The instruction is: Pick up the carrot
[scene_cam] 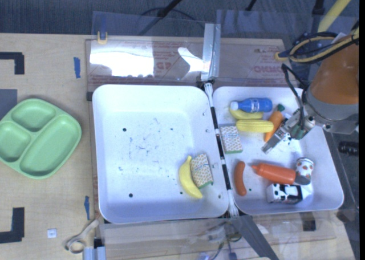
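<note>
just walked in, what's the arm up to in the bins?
The gripper is down in the right bin, right at the lower end of the carrot, which lies next to the corn cob and below the blue bottle. No visible lift. The left bin has a banana and a sponge.

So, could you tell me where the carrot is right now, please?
The carrot lies in the right bin, near its back, just right of the corn, with the gripper at it.
</note>
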Available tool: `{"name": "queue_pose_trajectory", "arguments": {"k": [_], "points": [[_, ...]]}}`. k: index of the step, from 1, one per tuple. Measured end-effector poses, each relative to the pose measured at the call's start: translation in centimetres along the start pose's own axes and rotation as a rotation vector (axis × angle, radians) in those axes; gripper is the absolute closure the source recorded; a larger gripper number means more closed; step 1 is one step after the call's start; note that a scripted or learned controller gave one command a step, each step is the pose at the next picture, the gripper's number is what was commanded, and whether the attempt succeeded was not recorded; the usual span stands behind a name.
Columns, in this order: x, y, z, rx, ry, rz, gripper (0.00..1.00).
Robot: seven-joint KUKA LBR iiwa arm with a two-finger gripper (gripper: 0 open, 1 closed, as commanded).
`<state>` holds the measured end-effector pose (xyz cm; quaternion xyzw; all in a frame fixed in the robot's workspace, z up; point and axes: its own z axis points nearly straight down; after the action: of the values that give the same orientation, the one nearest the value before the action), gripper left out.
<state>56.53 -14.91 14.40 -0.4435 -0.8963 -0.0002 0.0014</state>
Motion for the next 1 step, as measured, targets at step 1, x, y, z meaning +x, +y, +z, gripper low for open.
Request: {"name": "queue_pose_trajectory", "arguments": {"k": [1], "points": [[-2.96, 1.27, 2.75, -0.018, -0.02, 0.163, 0.0]]}}
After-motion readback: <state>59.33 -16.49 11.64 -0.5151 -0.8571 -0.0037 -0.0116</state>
